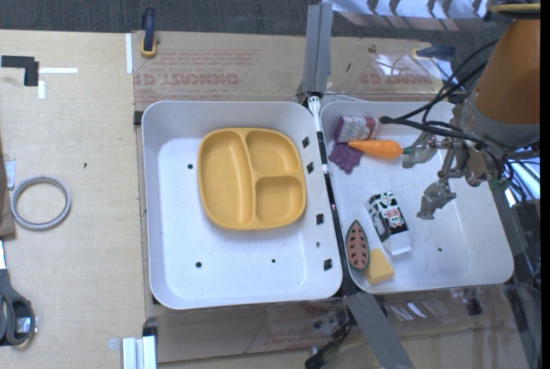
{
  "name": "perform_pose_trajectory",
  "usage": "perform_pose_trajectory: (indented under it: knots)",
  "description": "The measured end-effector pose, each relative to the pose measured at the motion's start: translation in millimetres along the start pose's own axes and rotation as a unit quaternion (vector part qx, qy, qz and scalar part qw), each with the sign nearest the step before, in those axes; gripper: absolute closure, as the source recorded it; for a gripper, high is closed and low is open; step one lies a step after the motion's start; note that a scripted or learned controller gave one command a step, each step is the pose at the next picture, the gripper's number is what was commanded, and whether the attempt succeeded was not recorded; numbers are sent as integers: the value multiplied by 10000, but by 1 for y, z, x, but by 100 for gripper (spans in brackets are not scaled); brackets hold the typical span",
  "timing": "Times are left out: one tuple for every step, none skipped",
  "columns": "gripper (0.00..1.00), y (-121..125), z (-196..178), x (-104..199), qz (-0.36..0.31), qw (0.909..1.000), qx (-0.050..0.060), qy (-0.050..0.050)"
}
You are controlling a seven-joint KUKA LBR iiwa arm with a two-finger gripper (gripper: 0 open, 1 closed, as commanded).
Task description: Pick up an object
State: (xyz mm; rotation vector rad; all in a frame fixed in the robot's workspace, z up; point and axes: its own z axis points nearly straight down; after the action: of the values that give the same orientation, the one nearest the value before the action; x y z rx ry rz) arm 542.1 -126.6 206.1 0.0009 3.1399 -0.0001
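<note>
The right bin [464,260] holds several small items. An orange carrot [375,149] lies beside a purple piece [345,157] and a purple-and-white packet [357,128] at the far left. Nearer the front are a black-and-white carton [388,218], a watermelon slice [357,244] and a yellow cheese wedge [380,267]. My gripper [423,181] hangs over the middle of this bin, right of the carrot and carton. It is open, with nothing between its fingers [432,201].
The left bin [172,255] carries a yellow divided plate [252,178]. A metal divider post [316,49] stands between the bins at the back. On the bench to the left lie a roll of tape [38,202] and scissors [13,316].
</note>
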Motion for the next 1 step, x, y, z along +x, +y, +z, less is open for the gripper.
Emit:
perform_pose_trajectory:
  knots:
    - [0,31,87,-65,1110,9938,1,-4]
